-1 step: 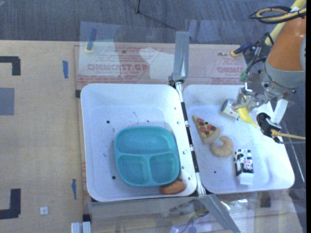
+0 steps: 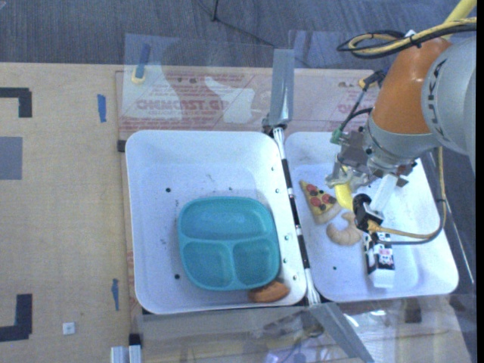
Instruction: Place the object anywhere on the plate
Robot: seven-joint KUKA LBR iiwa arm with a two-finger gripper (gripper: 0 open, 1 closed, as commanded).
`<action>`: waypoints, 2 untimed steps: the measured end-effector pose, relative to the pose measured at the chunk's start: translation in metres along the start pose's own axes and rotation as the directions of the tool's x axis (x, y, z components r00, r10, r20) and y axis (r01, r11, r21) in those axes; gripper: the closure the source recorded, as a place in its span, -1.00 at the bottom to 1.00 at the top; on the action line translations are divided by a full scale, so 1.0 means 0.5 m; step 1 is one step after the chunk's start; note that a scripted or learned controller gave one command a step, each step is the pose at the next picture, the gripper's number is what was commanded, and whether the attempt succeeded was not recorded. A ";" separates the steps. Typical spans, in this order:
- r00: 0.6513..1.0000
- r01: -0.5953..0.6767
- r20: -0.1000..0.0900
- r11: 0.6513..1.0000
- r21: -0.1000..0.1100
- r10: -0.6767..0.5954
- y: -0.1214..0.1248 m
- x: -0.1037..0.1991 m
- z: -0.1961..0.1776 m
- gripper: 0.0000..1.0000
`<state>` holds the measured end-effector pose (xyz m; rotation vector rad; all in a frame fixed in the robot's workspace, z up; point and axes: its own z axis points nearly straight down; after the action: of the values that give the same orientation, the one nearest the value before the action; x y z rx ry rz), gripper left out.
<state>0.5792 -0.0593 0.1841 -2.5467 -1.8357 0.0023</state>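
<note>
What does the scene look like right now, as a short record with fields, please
plate: teal plate, three compartments, in the left bin
beside plate: orange-brown item at its lower right edge, on the bin floor
right bin: pizza slice, yellow item, tan croissant-like piece, white bottle
hand: over the right bin, above the yellow item
task status: nothing on the plate yet

The teal divided plate looks like smooth matt plastic. Both white bins seem glossy moulded plastic, lightly speckled. The bench looks like matt pale wood or board. The arm's orange band is glossy, smooth.
</note>
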 end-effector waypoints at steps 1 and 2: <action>0.991 0.136 0.000 0.991 0.000 -0.136 -0.156 0.119 0.001 1.00; 0.952 0.305 0.000 0.952 -0.002 -0.305 -0.262 0.279 -0.109 1.00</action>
<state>0.4993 0.1143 0.2388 -2.2336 -2.2087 -0.0004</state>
